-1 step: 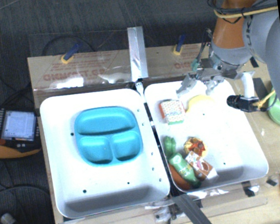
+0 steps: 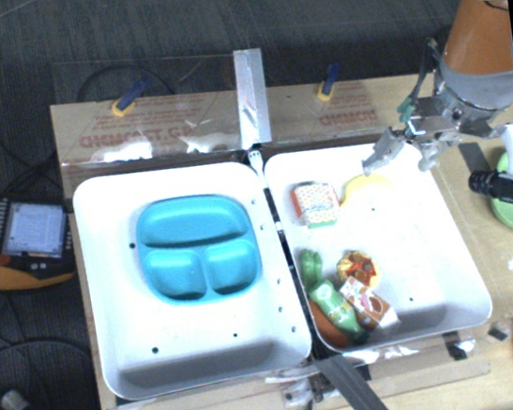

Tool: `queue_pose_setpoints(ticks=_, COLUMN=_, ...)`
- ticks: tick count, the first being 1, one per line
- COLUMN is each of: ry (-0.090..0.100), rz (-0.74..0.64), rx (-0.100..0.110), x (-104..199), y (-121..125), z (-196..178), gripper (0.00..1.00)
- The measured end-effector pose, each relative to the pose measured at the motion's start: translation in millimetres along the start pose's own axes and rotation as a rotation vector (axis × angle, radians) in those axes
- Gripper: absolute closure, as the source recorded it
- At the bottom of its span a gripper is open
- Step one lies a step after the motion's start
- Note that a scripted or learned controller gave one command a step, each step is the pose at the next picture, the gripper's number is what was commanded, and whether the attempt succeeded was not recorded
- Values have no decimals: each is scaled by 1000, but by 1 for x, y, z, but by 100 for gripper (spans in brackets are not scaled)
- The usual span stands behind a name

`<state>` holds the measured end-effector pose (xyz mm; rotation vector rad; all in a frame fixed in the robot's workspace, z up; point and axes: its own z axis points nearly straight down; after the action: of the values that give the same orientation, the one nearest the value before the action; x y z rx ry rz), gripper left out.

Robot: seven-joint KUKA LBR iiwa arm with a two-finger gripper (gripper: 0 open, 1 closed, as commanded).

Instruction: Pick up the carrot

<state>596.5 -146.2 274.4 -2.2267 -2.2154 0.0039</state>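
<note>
Approach step: your tool [image 2: 404, 156] hovers over the upper right of the right bin [image 2: 452, 248], nothing in it.

Its two fingers look spread apart, with only bare bin floor beneath them and a yellow piece [image 2: 363, 184] just to their left. What I take for the carrot [image 2: 324, 325] is the orange-red shape in that bin's lower left corner, tucked under a green toy [image 2: 334, 298] and beside two printed packets [image 2: 363, 290]; the view is poor there, so check it. You next need to carry the tool well down and left across the frame, then come down on a crowded pile. Red lettering runs along the cardboard strip [image 2: 133, 131] at the desk's back edge, too faint to read; the small patterned box [image 2: 316, 204] shows no legible words.
</note>
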Motion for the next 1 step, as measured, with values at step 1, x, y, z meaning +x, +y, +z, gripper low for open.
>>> queue_pose_setpoints(ticks=1, ry=1, rz=158, rx=1, x=5, y=21, z=2, gripper=0)
